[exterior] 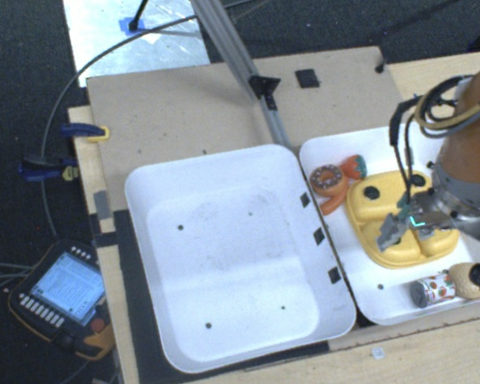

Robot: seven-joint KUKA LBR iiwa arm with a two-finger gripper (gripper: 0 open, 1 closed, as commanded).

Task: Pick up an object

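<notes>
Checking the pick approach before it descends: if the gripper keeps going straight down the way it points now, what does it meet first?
Most likely the yellow object in the right bin; the gripper sits right over it, though height is unclear.

- Your 2 bins (pixel 234 261) look like smooth, matt white plastic.
- At 3 o'clock, the yellow toy (pixel 390 206) looks like glossy plastic.
- Your bench (pixel 189 113) looks like matt board.

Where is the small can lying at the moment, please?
The small can lies on its side near the right bin's front edge, just below the yellow object.
</notes>
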